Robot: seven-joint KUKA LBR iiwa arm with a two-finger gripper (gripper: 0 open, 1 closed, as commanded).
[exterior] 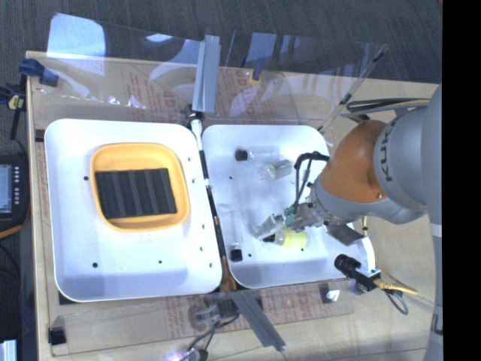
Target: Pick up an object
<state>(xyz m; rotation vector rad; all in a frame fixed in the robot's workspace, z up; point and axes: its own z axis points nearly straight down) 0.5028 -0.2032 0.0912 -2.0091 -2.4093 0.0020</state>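
Bin floor [248,258] open — bottle [274,170] upslope

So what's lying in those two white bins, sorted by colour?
Orange: 1, a tray with a dark ribbed insert, left bin.
Black: 2, a small cap and a small block, right bin.
Clear: 1, a bottle.
Yellow: 1, a piece.
Total: 5

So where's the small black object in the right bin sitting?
The small black object lies in the right bin, near its far left corner in the camera view, just left of a clear item and well away from the claw.
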